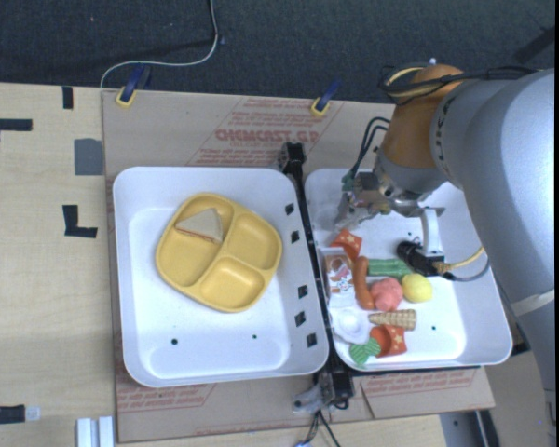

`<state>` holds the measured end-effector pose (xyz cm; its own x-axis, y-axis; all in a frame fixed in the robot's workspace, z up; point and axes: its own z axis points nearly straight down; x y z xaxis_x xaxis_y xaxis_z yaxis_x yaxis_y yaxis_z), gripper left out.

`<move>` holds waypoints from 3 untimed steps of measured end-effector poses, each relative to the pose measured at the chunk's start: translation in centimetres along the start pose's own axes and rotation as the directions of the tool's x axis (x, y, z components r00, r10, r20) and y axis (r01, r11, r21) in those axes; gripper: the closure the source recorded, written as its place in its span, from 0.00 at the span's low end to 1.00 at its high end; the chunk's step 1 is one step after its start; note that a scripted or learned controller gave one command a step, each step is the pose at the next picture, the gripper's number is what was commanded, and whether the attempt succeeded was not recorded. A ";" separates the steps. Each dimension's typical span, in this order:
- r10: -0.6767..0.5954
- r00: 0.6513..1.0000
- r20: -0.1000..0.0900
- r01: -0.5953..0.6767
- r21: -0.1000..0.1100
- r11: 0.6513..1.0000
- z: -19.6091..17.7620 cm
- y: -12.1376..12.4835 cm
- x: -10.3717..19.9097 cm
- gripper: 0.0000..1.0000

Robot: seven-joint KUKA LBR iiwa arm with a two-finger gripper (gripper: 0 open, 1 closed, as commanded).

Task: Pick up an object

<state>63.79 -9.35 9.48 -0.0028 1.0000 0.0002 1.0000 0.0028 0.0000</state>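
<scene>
- While my end effector (354,205) hangs over the upper left part of the right bin (480,338), I cannot tell how it is set; nothing shows in its grasp.
- Nearest below it lies an orange piece (347,243), touching a long orange sausage (362,282); I judge both to be light, stiff plastic toy food, smooth and apt to slip.
- I would take the sausage across its narrow middle, since its ends crowd against neighbours.
- Beside it sit a green piece (388,267), a pink ball (387,293) and a yellow ball (416,289); the balls look round and hard, likely to roll away from a pinch unless centred.
- A flat packet (337,272) lies left of the sausage; it looks thin and hard to get under.
- Toward the near edge are a ridged cone (394,319), a red piece (390,340) and a green leafy piece (362,352), packed close together.
- The left bin (140,343) holds a yellow divided plate (233,291), with a tan wedge (201,224) in its upper left compartment.
- Both bins rest on the counter (37,343).
</scene>
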 end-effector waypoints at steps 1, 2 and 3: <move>0.000 1.000 0.000 0.000 0.000 1.000 0.1 0.0 0.0 0.00; 0.003 1.000 0.002 -0.003 -0.001 1.000 1.0 -4.3 -0.7 0.00; 0.002 1.000 0.000 -0.002 -0.002 1.000 0.9 -2.4 -2.9 0.00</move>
<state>61.36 -12.23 8.54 -0.0008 1.0000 0.0003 1.0000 0.0008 0.0018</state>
